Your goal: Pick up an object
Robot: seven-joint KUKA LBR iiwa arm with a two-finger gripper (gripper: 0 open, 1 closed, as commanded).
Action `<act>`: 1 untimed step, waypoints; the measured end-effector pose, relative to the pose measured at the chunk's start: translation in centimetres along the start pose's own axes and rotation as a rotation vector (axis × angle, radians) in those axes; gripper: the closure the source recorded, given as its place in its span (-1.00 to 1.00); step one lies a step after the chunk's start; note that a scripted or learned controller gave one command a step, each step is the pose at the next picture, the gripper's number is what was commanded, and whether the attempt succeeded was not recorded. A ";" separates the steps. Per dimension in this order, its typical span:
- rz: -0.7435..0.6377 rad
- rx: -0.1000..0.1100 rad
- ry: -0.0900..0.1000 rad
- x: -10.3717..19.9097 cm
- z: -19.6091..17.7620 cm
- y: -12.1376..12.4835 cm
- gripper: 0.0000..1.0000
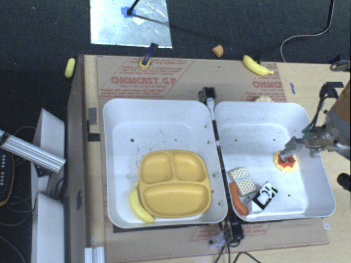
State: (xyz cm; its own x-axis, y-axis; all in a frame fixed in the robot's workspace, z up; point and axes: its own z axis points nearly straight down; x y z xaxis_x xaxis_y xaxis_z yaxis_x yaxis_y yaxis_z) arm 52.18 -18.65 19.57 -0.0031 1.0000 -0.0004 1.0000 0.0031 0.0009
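Note:
In the right bin [307, 119] lies a small yellow disc with a red top [286, 163], near the right wall. My gripper [289, 149] comes in from the right and hangs just above that disc, partly covering its upper edge. At the bin's front left sit a checkered block [243, 180], an orange sausage-shaped piece [238, 199] and a black-and-white piece [265, 195]. In the left bin [126, 119] rests a yellow divided plate [174, 182], with a banana [138, 204] against its left front edge.
Behind the bins on the cardboard lie a second banana [256, 65] and a pale lump [265, 98]. A yellow piece [69, 67] and a small orange piece [218, 50] lie on the dark floor. The centre ridge [216, 147] separates the two bins.

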 end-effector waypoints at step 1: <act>0.003 0.001 0.000 -2.0 8.4 -2.8 -1.00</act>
State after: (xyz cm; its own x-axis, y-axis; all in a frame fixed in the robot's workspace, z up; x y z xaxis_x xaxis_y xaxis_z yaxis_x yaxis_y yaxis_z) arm 49.38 -20.65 11.12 -0.0004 1.0000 0.0001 1.0000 0.0004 -0.0006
